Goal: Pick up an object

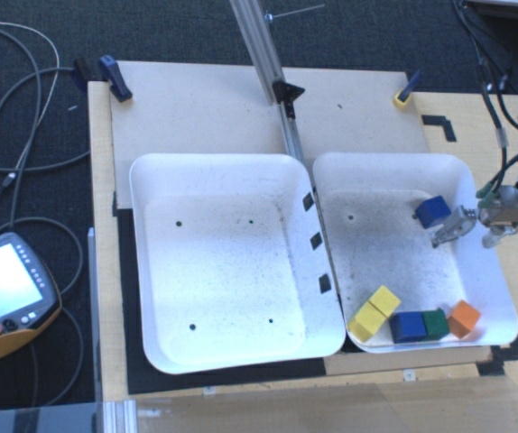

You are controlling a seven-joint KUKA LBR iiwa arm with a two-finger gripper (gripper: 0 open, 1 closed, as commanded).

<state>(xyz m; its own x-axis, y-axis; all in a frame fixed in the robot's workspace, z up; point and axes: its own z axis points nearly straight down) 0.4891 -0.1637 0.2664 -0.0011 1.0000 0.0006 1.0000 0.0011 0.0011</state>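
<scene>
Hand beside blue block

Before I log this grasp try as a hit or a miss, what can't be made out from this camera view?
- Gripper: small and blurred; whether it touches the lone blue block cannot be told.
- Arm: cut off by the right edge beyond the wrist.
- Blocks along the right bin's near wall, yellow, blue, green, orange: packed together, so their touching faces are hidden.

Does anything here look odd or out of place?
Nothing looks spilled or broken. One blue block sits alone beside the gripper, apart from the yellow, blue, green and orange blocks clustered along the right bin's near edge.
</scene>
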